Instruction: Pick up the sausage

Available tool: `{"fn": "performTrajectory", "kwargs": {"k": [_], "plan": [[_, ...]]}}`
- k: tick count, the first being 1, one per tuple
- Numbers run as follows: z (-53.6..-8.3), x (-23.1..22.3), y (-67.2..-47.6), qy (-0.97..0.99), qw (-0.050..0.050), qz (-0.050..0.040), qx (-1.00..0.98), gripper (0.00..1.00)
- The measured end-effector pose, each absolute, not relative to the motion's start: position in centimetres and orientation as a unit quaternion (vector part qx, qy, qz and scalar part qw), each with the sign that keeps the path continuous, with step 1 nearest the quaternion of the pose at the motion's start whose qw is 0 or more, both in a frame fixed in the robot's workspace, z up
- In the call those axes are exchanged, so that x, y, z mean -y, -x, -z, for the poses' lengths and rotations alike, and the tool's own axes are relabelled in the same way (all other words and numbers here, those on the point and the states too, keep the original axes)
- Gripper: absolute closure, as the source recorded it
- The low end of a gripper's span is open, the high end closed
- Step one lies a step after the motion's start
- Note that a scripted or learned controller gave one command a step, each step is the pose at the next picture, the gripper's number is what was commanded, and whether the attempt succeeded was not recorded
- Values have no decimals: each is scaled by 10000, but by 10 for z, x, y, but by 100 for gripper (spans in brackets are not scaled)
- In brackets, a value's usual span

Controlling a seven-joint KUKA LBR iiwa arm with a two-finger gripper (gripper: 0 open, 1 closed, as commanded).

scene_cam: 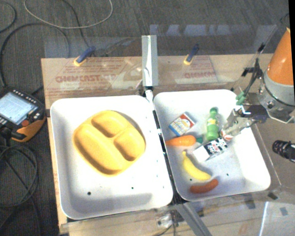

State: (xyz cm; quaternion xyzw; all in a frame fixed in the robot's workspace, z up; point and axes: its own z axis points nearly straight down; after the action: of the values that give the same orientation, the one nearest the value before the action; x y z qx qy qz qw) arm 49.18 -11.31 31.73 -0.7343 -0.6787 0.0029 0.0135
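Progress: nothing is judged done yet; the sausage (203, 187) is seen lying untouched on the floor of the right bin (252, 175), near its front edge, just below the banana (194, 168).
Gripper: the gripper (232, 128) is held over the far right side of the same bin, beside the green bottle (212, 124) and above the small dark box (213, 148), well apart from the sausage.
Fingers: nothing is seen held; whether they are spread or closed cannot be told.
Remaining: approach, grasp and lift are all judged outstanding.
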Motion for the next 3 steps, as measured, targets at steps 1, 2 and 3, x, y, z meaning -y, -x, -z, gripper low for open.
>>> {"fn": "performTrajectory", "kwargs": {"k": [1, 2, 3], "plan": [[-325, 111, -493, 7329, 148, -36, 6801, 100], [-334, 109, -493, 7316, 159, -41, 6815, 100], [-342, 107, -494, 7302, 171, -47, 6830, 100]]}}
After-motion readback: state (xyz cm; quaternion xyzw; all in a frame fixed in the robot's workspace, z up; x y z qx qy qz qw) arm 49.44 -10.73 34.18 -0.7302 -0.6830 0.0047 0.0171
